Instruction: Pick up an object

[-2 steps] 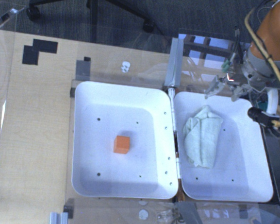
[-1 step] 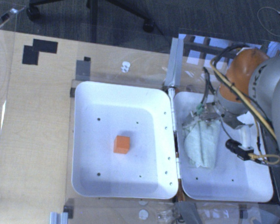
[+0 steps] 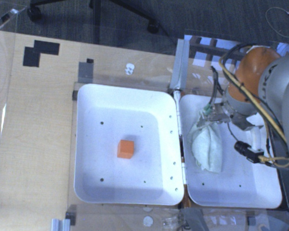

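Arm [image 3: 283, 79] enters from the right edge, grey body bulking large at upper right; orange band [image 3: 252, 64] sits above the wrist, angled down and leftward; black and yellow cables loop around the wrist and trail right; gripper [image 3: 210, 114] points down-left at the end of the wrist; finger state unreadable.

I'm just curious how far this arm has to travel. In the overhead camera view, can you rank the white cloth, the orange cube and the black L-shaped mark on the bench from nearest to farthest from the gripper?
Measured from the gripper, over the right bin:
1. White cloth, right bin, directly below the gripper.
2. Orange cube, middle of the left bin.
3. Black L-shaped mark, bench top, far left corner.
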